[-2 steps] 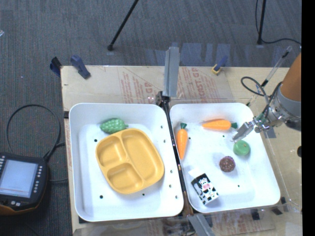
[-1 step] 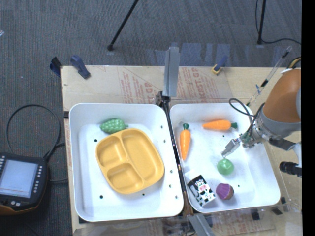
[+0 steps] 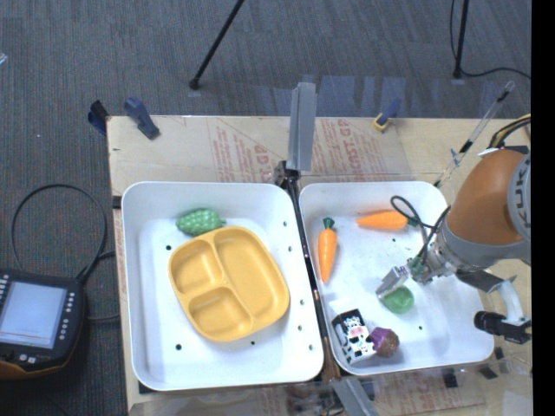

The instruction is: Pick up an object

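— Where's the claw [image 3: 395, 282] now?
— In my right bin [image 3: 434, 193], just above the green ball [image 3: 399, 300]; I can't tell how it's set.
— What's the risk?
— I'd guess the round ball squirts sideways toward the carrot [image 3: 326, 250] if I come down off-centre.

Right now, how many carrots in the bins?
2, both in the right bin. One carrot lies along its left wall, leaf end up-frame. The other carrot lies crosswise near the far wall. None seen under the arm, though it covers part of the bin.
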{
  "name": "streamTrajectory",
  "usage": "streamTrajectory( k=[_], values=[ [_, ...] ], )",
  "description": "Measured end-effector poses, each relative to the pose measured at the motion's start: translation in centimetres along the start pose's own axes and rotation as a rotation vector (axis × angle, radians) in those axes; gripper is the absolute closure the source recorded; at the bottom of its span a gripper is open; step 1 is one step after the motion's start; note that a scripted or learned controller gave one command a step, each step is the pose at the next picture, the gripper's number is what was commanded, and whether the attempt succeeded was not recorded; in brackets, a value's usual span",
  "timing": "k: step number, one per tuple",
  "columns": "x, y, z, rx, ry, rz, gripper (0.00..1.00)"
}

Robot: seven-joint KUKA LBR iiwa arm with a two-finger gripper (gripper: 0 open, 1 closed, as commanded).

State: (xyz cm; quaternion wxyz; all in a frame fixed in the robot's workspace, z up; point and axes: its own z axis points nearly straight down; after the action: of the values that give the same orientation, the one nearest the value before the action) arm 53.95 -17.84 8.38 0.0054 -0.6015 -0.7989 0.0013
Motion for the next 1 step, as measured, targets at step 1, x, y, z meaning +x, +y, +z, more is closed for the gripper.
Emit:
streamTrajectory(
  k=[1],
  values=[
    [-0.21,-0.16,-1.00,0.000,0.001,0.008,1.00]
  ],
)
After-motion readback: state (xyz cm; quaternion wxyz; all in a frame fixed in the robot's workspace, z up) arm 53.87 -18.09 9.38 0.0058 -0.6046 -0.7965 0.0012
